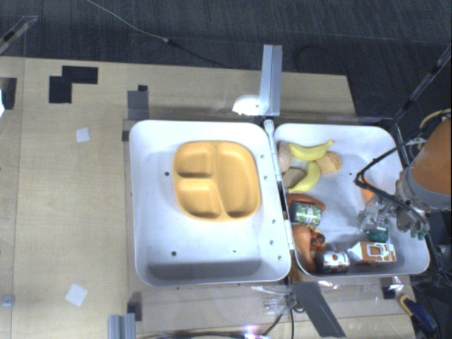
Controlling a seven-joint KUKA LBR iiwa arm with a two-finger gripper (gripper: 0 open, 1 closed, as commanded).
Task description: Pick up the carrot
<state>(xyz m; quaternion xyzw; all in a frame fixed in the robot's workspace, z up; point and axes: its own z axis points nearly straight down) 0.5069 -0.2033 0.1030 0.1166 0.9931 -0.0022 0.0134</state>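
A small orange piece that looks like the carrot (367, 195) lies in the right part of the right bin (346, 134), mostly hidden by the wrist. My gripper (379, 222) hangs low in that bin, just below and to the right of the orange piece, above a small carton (378, 253). The grey arm with its orange band (432, 162) comes in over the bin's right wall. I see nothing clearly held.
The right bin also holds two bananas (309, 150), a beige lump (328, 163), a green can (306, 212), a reddish fruit (304, 237) and a dark bottle (332, 261). A yellow divided plate (214, 179) sits in the left bin (152, 210). A black cable (378, 162) loops near the arm.
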